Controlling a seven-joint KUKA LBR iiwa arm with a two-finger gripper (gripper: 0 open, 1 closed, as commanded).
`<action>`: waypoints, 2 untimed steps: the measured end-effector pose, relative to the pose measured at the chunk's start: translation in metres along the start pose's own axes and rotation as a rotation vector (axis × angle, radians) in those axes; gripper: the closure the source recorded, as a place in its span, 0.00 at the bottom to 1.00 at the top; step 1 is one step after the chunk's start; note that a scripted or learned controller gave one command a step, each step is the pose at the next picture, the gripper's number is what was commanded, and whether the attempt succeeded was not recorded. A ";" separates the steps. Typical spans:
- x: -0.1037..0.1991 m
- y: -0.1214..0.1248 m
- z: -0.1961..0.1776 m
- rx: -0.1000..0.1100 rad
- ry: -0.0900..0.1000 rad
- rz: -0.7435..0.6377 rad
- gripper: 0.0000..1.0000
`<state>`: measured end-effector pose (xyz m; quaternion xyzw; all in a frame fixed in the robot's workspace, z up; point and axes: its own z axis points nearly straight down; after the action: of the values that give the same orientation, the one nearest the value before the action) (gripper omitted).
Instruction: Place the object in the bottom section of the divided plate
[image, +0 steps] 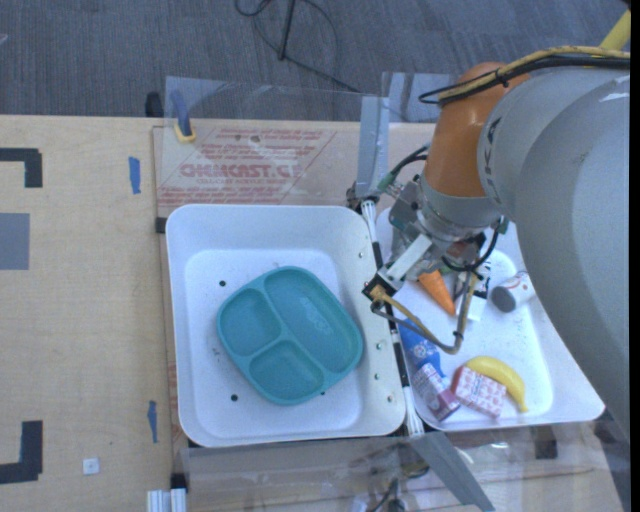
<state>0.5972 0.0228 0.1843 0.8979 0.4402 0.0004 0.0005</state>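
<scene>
A teal divided plate (290, 334) with three sections lies in the left white bin (190, 260); its sections hold nothing. An orange carrot-shaped object (436, 288) lies in the right white bin (560, 390), near that bin's left wall. My gripper (422, 300) hangs low over the right bin, right at the carrot, below the orange wrist band (460, 150). The arm hides part of the carrot and the bin floor behind it.
The right bin also holds a yellow banana (500, 378), a pink patterned box (478, 392), a blue packet (420, 350), a small wrapped item (437, 385) and a white ball with red marks (510, 292). The bins' shared walls (385, 330) stand between the carrot and the plate.
</scene>
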 end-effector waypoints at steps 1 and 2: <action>0.044 -0.081 0.002 0.005 -0.002 -0.085 1.00; 0.065 -0.128 -0.041 0.002 0.000 -0.106 1.00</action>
<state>0.5363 0.1526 0.2247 0.8734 0.4871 -0.0001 -0.0003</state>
